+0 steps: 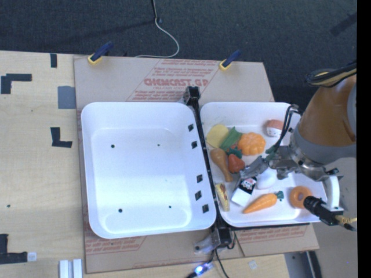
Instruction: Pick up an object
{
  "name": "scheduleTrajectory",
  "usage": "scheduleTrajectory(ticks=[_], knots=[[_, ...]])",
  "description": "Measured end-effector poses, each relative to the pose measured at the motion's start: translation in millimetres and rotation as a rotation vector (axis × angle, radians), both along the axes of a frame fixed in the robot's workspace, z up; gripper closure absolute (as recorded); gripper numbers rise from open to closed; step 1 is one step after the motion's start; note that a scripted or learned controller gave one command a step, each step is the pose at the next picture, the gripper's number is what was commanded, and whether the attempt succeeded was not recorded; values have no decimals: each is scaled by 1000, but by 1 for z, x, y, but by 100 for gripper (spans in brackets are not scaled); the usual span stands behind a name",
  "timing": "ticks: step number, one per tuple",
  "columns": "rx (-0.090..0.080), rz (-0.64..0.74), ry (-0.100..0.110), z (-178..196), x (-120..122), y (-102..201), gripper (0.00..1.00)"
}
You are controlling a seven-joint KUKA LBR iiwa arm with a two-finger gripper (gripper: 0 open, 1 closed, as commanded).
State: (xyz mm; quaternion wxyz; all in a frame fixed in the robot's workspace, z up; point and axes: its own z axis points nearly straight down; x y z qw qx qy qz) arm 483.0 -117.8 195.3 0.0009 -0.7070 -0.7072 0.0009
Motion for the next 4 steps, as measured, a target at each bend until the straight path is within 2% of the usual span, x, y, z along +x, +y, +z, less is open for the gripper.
scheduleTrajectory(ticks=[1, 2, 3, 4], knots=[[-1, -1, -6, -98, 29, 12, 0], [2, 1, 2, -93, 27, 14, 100], [2, 9, -9, -6, 49, 82, 100], [0, 7, -10, -11, 179, 117, 100]])
